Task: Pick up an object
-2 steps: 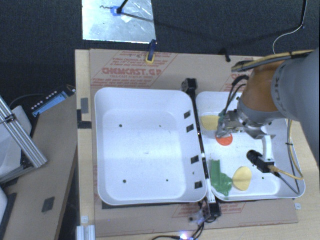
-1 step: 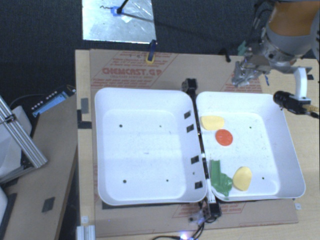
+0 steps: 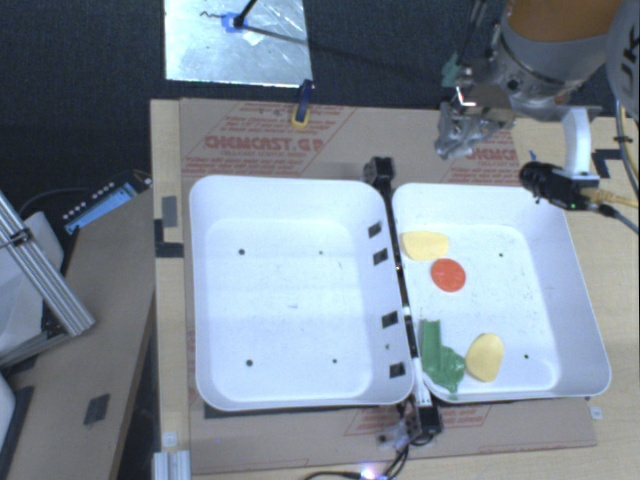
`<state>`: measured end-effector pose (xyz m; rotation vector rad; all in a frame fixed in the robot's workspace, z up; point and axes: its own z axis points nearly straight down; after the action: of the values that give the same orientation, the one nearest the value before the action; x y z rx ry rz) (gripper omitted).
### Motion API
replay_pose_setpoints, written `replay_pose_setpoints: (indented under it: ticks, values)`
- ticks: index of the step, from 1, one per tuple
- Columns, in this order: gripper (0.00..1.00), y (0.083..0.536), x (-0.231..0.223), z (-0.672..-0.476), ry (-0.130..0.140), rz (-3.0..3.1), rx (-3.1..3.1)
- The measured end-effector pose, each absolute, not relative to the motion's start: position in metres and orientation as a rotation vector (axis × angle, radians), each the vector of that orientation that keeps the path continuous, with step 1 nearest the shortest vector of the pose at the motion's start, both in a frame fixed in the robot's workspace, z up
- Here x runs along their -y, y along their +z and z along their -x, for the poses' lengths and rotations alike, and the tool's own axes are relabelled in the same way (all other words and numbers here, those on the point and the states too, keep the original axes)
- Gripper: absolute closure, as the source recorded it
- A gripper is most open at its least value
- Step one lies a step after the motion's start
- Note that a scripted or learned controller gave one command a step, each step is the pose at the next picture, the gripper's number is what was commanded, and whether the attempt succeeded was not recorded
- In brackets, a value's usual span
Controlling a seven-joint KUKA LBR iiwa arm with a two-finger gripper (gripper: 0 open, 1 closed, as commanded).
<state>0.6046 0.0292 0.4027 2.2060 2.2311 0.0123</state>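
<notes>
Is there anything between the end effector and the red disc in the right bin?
Nothing visible. The end effector hangs above the right bin's far rim; the red disc lies exposed, with the yellow piece just beside it.

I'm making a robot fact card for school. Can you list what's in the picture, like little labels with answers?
arm: grey with an orange band, reaching in from the right
tool: up above the far edge of the right bin, not touching any object
right bin: holds four things
yellow piece: near the divider, far side
red disc: just beside the yellow piece
green object: near corner, by the divider
yellow lump: right next to the green object
left bin: white, beside the right bin
picked up yet: no
</notes>
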Motion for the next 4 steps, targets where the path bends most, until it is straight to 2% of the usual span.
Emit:
replay_pose_setpoints:
  ticks: [1,3,4]
  values:
    - [1.0,0.448,-0.108,-0.596,0.012,-2.206,-2.234]
    - [1.0,0.538,-0.199,-0.489,0.012,-2.208,-2.234]
    - [0.0,0.535,-0.196,-0.491,0.004,-2.216,-2.226]
